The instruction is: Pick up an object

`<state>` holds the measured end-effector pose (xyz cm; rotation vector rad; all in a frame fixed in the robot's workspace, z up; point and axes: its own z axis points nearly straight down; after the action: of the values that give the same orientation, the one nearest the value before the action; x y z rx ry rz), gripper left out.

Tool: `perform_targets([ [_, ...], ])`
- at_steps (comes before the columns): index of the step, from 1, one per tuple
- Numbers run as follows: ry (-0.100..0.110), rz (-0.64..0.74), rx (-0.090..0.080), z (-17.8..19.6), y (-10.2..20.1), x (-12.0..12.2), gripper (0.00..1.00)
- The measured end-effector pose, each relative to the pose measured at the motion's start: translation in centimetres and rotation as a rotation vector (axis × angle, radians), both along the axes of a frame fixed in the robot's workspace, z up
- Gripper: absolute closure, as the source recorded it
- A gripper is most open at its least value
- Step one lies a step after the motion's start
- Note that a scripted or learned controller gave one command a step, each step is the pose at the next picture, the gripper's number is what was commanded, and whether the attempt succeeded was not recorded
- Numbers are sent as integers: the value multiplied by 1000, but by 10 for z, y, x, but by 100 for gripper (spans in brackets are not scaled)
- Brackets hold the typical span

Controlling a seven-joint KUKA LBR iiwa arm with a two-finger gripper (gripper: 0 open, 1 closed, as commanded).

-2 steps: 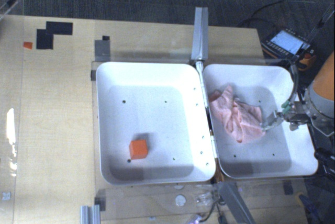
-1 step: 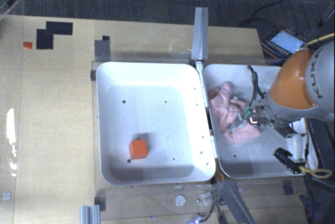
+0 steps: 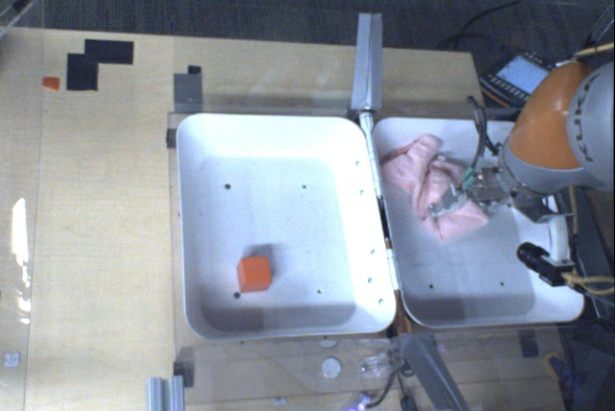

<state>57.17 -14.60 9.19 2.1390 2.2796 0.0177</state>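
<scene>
With the gripper [image 3: 450,201] set low on the crumpled pink cloth [image 3: 430,181] in the right bin [image 3: 480,303], its grip state not discernible, a thick fold should be pinched and lifted straight up, while the orange block [image 3: 255,274] is left in the left bin [image 3: 202,207].

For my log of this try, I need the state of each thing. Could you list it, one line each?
Pink cloth: crumpled, lying in the right bin.
Orange block: resting flat in the left bin, untouched.
Gripper: down at the cloth; grasp cannot be told.
</scene>
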Motion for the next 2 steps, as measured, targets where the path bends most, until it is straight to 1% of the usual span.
perform_targets([
  [1, 4, 59, -2, -1, -12, 65, 0],
  [2, 5, 202, -5, 0, -4, 82, 0],
])
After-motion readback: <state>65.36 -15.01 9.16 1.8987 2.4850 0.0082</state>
